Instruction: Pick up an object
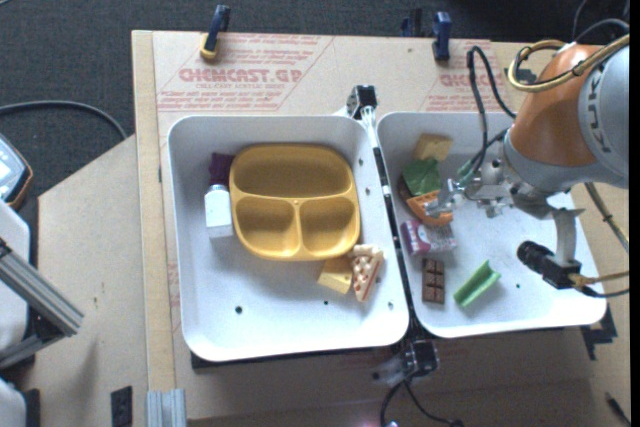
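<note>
Grey arm (575, 130) bends leftward, pincer (462, 187) pointing down low.

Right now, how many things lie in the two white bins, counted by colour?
Yellow: 3 (divided plate, cheese wedge, tan block)
Green: 2 (green piece, green stick)
White: 1 (small bottle)
Purple: 1 (dark piece)
Brown: 1 (chocolate bar)
Mixed colours: 3 (pizza slice, orange packet, wrapper)
Total: 11
</note>
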Available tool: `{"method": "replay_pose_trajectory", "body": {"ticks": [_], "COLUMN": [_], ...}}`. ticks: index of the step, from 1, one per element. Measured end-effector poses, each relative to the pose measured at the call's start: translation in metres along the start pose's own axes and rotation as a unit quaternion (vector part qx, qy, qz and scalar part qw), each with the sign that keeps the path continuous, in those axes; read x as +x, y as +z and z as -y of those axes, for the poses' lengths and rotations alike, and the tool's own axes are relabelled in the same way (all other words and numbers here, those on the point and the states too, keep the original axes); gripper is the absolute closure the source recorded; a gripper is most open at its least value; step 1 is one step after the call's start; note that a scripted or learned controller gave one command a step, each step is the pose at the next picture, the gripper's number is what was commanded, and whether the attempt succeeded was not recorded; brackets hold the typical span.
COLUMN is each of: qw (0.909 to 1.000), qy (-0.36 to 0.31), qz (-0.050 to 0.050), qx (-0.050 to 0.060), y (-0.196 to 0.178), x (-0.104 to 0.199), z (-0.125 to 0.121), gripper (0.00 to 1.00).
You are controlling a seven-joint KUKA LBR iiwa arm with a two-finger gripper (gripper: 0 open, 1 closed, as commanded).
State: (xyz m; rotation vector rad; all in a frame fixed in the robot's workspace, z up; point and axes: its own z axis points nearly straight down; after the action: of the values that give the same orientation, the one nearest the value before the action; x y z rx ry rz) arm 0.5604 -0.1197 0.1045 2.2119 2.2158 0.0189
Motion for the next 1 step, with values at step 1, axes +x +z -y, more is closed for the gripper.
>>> {"method": "replay_pose_trajectory", "body": {"ticks": [1], "qw": [1.0], "qy": [0.001], "qz": [-0.001], "qx": [-0.001], "y": [-0.0087], "x": [0.0014], "z": [-0.0009], "gripper": [1.0]}}
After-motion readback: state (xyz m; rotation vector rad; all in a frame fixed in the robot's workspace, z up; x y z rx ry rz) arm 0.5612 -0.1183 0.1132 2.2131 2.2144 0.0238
